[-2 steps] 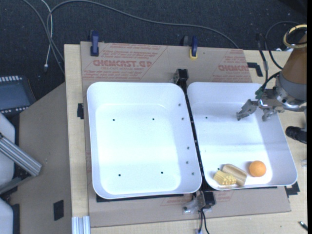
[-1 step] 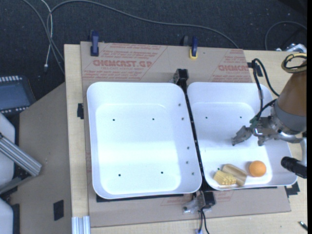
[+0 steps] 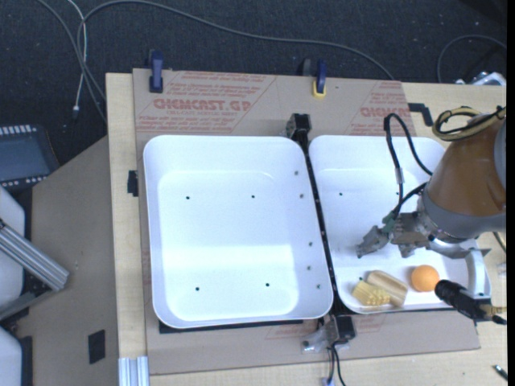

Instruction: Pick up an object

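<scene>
So the table [image 3: 121, 215] is a wood board with printed cardboard along the far edge, held by two clamps, a blue one [image 3: 155, 69] and a blue-and-yellow one [image 3: 319, 79]. Two white bins sit on it side by side, touching along a black strip down the middle. The left bin [image 3: 161, 240] has its whole floor open, rims all round, loads of room. The right bin [image 3: 354, 167] is the busy one: the far half of its floor is bare, while the near half is crowded. The arm [image 3: 471, 183] comes in from the right over that bin's right rim, orange-brown band above a grey wrist, black cable looping over it. The pincer [image 3: 372, 244] hangs low over the middle of the right bin, pointing left toward the divider, and honestly I can't tell whether it's spread or pinched; nothing visible sits in it. Just below it, near the front rim, lies a tan bread-roll-looking thing [image 3: 385, 282], long axis running left to right, tilted a bit down toward the right. A pale yellow corn-like piece [image 3: 372, 296] is tucked touching its near side, right at the rim. An orange ball [image 3: 424, 278] sits just right of the roll, close to the wrist, so that corner is tight.
</scene>
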`<state>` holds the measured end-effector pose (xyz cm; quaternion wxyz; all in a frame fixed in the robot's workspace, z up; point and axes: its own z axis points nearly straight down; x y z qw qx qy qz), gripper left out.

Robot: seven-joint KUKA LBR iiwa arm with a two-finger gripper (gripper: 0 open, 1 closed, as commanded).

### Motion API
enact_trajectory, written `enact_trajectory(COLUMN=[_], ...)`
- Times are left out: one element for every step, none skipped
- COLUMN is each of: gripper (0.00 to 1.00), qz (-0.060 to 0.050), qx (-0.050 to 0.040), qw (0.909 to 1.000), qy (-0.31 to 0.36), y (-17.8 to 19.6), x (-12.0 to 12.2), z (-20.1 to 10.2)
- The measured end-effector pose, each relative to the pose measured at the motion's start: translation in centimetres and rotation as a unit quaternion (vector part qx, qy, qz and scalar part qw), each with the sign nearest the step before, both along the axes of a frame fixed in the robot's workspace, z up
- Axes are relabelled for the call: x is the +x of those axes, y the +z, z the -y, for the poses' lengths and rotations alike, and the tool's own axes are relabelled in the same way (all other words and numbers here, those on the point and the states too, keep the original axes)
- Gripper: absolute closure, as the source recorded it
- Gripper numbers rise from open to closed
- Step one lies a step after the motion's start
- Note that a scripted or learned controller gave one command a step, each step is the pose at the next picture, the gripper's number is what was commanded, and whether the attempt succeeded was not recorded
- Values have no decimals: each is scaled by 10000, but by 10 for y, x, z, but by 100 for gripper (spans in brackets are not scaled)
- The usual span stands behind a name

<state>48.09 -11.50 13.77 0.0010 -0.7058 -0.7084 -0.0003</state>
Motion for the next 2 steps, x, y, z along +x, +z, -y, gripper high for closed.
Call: enact_trajectory(gripper=[0,0], qz=[6,6], qx=[-8,-8], qw=[10000,10000], qy=[-18,-18], y=[0,0], x=[0,0], z=[2,2])
